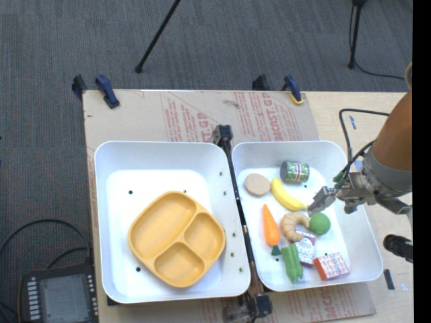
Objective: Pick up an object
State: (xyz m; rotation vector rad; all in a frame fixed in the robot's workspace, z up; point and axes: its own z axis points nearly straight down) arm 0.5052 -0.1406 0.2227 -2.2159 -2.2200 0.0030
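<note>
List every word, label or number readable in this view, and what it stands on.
Red print on the cardboard sheet under the bins: upside down and blurred, not readable.
Label on the small can: too small.
Print on the red-and-white packets: too small.
Screen of the pendant: unreadable.

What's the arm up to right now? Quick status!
Gripper low in right bin, holding nothing. Green ball right beneath. Banana, shrimp crowd it.

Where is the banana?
In the camera view the banana lies in the right bin, toward the middle. It sits between the round tan cookie and the gripper, below the small green can and above the shrimp.
</note>
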